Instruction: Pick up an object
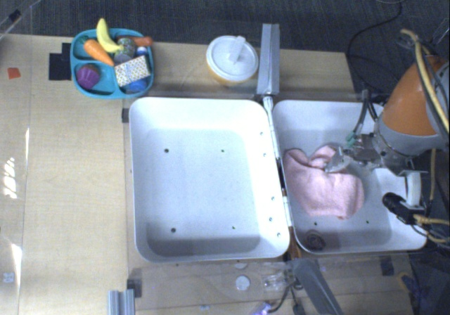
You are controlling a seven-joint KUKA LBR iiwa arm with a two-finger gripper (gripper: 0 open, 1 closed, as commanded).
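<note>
A crumpled pink cloth lies in the right bin, toward its left and middle. My gripper is low over the cloth's upper right edge, at the end of the arm with the orange band. Its metal tips look to be touching or just above the cloth's fold. I cannot tell whether any cloth is between them.
The left bin sits beside the right one, with a metal divider bar at the back between them. Behind the bins stand a white lidded cup and a blue tray of toy food. Cables hang at the right.
</note>
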